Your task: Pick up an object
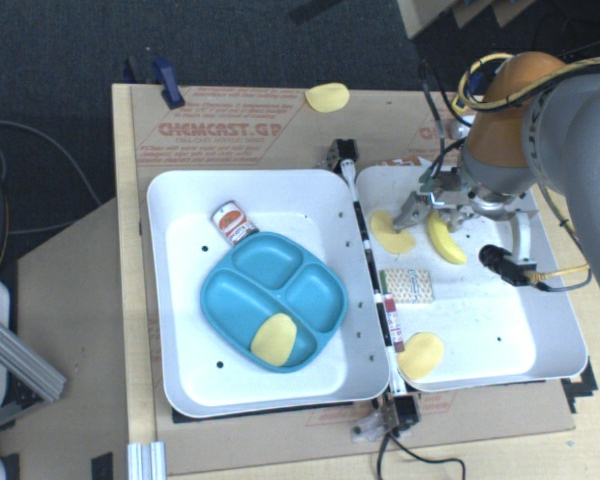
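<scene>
My gripper (437, 215) is low over the back of the right bin (540, 353), under the grey wrist with the orange band. A yellow banana-shaped piece (446, 242) lies just below it, touching or nearly so. To the gripper's left sits a flat yellow piece (390, 234). A patterned packet (410, 286) lies in the middle of the bin, and a round yellow piece (421, 353) rests at its front left corner. I see nothing lifted off the bin floor.
The left bin (175, 268) holds a blue divided plate (280, 283) with a yellow piece (273, 339) in one compartment, and a small red-and-white can (232, 222) behind it. A yellow object (327, 96) and a blue clip (167, 83) lie on the board behind the bins.
</scene>
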You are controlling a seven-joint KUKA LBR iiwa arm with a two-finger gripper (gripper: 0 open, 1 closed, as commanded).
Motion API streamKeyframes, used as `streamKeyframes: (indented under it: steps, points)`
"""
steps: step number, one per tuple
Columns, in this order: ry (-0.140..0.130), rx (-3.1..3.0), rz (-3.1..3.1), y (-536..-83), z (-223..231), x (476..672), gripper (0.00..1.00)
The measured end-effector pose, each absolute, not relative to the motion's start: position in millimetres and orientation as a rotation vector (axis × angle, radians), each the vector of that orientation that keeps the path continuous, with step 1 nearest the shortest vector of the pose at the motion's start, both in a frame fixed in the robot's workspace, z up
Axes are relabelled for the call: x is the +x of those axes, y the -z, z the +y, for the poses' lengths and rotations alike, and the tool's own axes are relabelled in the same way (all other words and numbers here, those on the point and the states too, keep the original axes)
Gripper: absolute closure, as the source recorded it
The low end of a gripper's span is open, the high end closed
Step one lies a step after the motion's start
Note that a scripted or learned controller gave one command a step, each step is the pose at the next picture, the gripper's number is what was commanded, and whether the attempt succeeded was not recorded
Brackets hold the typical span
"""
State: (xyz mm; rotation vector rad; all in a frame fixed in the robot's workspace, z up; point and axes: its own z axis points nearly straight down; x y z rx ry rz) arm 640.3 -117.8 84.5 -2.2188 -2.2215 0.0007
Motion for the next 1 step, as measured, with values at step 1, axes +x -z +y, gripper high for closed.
streamKeyframes:
  steps: [1]
  points:
    - [0.001,-2.220,-2.223,-94.8,-117.8,640.9,1.00]
